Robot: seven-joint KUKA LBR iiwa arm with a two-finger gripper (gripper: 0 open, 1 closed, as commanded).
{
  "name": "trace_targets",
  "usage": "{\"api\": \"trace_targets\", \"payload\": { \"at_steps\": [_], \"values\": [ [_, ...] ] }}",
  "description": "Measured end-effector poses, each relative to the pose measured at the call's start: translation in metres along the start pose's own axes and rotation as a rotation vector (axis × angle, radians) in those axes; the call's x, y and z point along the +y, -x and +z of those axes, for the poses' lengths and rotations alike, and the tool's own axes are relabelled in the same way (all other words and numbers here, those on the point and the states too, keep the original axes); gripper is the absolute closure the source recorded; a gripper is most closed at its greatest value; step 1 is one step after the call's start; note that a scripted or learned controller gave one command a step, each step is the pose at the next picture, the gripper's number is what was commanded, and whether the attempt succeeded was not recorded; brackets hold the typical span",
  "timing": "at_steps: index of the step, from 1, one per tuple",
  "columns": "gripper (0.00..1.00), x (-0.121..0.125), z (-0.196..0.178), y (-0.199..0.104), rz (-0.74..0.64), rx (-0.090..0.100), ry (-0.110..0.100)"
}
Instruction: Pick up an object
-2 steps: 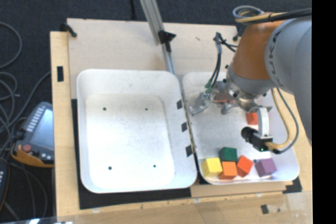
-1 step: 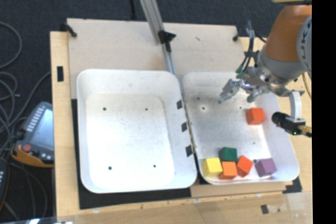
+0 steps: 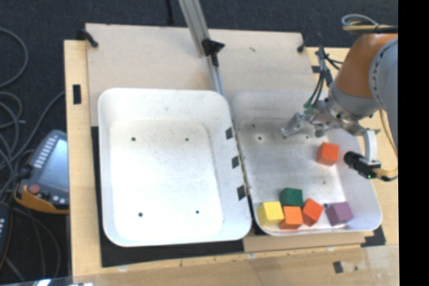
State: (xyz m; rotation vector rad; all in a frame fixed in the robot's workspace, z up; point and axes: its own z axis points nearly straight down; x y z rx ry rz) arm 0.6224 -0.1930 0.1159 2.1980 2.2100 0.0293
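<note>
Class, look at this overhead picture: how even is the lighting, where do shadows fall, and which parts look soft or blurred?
Camera view: lighting is flat and bright, washing out the left bin; faint shadows sit under the lone orange block and the blocks along the right bin's near edge; the whole picture is slightly soft, and the gripper is too blurred to read.

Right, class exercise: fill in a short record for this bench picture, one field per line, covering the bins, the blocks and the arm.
bins: two white bins side by side, left bin, right bin
lone block: orange block in right bin, apart from the rest
cluster at right bin's near edge: yellow block, green block, two orange blocks, purple block
arm: gripper over right bin, left of the lone block, holding nothing visible
</note>
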Motion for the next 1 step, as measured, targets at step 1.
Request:
{"api": "trace_targets", "payload": {
  "at_steps": [1],
  "values": [
    [0.00, -0.0099, 0.0102, 0.0012, 0.002, 0.001, -0.029]
  ]
}}
